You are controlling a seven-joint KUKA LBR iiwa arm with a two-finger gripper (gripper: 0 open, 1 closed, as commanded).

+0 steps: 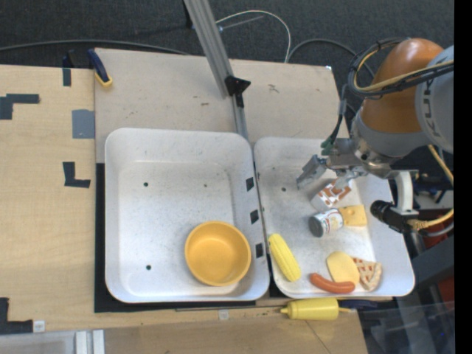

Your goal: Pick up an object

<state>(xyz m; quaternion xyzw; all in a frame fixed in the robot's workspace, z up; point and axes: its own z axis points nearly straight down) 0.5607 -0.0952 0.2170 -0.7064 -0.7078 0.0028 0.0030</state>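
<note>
gripper [321, 169] – right bin [284, 161] upper part | toys [335, 220] – near right rim

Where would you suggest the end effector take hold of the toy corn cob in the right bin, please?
Probably across the middle of the corn cob, coming straight down. It lies flat and long, running away from the camera, near the right bin's left wall. Fingers closing across its narrow width would fit, though the wall side looks tight.

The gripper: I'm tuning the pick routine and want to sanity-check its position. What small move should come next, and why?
Probably a short shift toward the near edge, then descend. The gripper hangs open over bare floor of the right bin, with the red-and-white packet and small can just beyond its fingers, nothing between them.
</note>
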